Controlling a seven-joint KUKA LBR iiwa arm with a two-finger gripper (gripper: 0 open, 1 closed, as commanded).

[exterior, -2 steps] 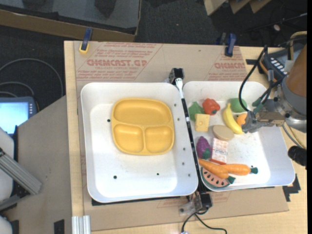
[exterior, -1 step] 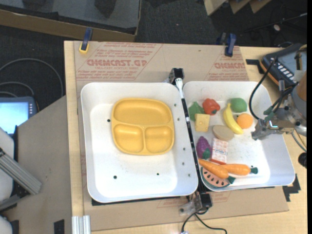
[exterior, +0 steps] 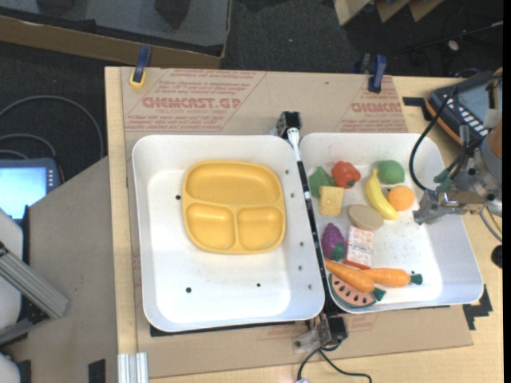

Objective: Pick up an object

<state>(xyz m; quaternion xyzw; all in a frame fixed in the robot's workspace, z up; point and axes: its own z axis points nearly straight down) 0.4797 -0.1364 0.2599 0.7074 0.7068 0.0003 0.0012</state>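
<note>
Now: nearest candidate is the orange (exterior: 401,197), a round fruit in the right bin (exterior: 459,282), touching the upper end of the banana (exterior: 380,194) and just below the green fruit (exterior: 390,171). It lies just left of the gripper (exterior: 427,211) and slightly higher in the view, so the coming move would be a short shift left and away from the camera. Being round, it has no long axis to line up with; the banana beside it runs roughly top to bottom of the view, curving, which crowds the orange's left side.

Gripper sits low over the right part of the right bin, at the end of the arm (exterior: 479,190) coming in from the right. Nothing is visibly between its tips; how wide it stands I cannot tell, the tips are too small and dark.

Further left in the same bin: tomato (exterior: 346,172), cheese cube (exterior: 332,200), beige disc (exterior: 366,216), grapes (exterior: 333,240), a small carton (exterior: 360,248), carrot (exterior: 379,277), melon slice (exterior: 351,294). Left bin (exterior: 160,238) holds a yellow divided plate (exterior: 235,207), well apart from the gripper

Judgement: orange is the shortest reach; risk is nudging the banana
</note>
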